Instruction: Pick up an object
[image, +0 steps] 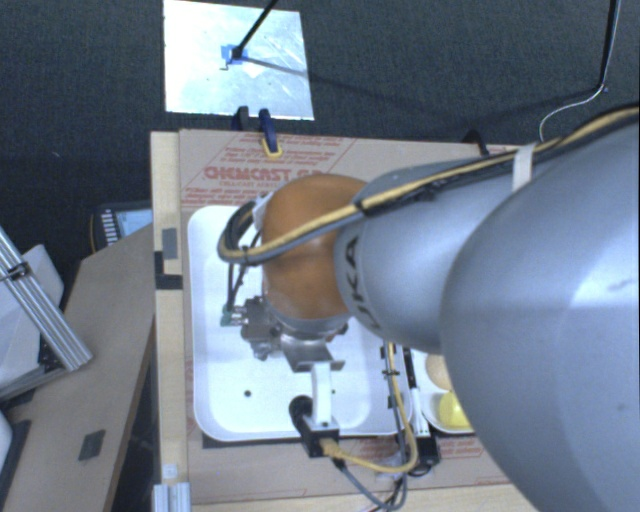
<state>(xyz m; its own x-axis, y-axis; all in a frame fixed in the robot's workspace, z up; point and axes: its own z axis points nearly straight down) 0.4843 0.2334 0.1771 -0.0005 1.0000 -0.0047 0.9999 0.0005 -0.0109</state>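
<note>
the gripper (300, 345) hangs over the left bin (215, 330), its grey metal body showing just under the orange band (300, 250), and whether it is open, closed or carrying anything cannot be told from this slanted view. taking the left bin as landmark, the gripper sits over its middle, toward its right wall, and the bare floor to the gripper's left looks smooth white plastic with one small dark speck. the only candidate objects that show lie past the bin's right wall, in the neighbouring right bin (440, 425): a rounded yellow object (452, 410) and, just behind it, a paler cream object (438, 372), both mostly covered by the broad matte grey arm (500, 300). so the reachable thing appears to lie to the right of the gripper, across the wall; its long axis cannot be judged. a yellow cable (400, 185) runs along the arm, and brown printed cardboard (300, 160) lies beyond the left bin's far edge.
</note>
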